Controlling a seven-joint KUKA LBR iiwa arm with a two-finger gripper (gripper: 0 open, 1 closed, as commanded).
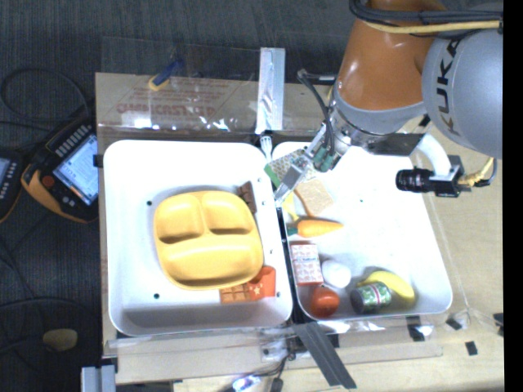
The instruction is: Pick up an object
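My gripper (pixel 288 174) hangs low over the far left corner of the right bin (pixel 425 243), close to the wall between the two bins. Just below it lies a tan cracker-like slice (pixel 314 195), with an orange carrot (pixel 319 228) in front of that. Nearer the front of this bin are a red and white carton (pixel 305 262), a white egg (pixel 336 273), a red tomato (pixel 324 303), a green can (pixel 372 299) and a yellow banana (pixel 394 284). I see nothing held in the gripper.
The left bin (pixel 122 219) holds a yellow divided plate (pixel 208 237), a brown piece (pixel 245 194) at its far right edge, and an orange box (pixel 263 284) with a waffle-like piece (pixel 235 295) at its front. A handheld controller (pixel 69 170) lies left of the bench.
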